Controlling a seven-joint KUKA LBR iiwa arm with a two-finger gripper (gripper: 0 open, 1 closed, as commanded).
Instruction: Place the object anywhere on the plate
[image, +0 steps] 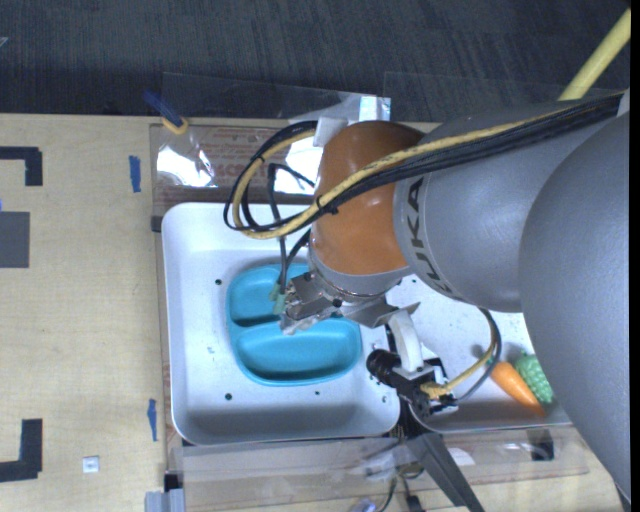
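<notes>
gripper (296, 312) over blue plate (295, 355) | finger state unclear (blurred) | carrot (512, 380) well right

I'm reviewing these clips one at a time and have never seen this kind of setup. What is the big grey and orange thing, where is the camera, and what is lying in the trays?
The large grey shape with the orange band is a robot arm, entering from the right. The single camera is fixed above the bench, looking down at a slant. At the arm's tip is a two-finger gripper, poised over a blue plate that lies in the left white bin. In the right white bin, mostly hidden by the arm, lies a toy carrot, orange with a green top. The black and yellow lines are cables running along the arm. Whether the gripper holds anything cannot be told from this angle.
</notes>
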